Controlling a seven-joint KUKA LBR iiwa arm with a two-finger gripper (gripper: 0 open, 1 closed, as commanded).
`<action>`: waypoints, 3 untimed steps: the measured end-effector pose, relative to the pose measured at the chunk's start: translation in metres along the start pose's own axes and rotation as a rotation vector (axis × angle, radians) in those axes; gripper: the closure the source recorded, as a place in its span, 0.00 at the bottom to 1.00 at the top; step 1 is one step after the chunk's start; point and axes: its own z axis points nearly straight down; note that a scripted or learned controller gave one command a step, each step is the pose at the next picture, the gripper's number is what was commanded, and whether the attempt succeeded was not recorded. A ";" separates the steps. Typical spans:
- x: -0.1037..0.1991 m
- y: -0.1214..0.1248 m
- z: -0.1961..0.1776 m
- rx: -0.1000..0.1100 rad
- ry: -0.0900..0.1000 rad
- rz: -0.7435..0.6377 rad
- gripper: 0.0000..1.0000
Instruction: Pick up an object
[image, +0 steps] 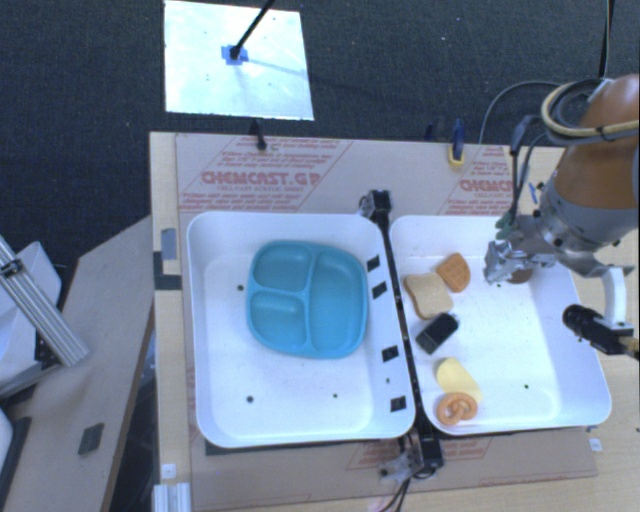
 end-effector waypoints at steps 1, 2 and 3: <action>0.048 0.006 -0.005 0.001 0.000 0.000 1.00; 0.095 0.017 -0.008 0.000 0.001 0.000 1.00; 0.151 0.020 -0.009 0.000 0.001 0.000 1.00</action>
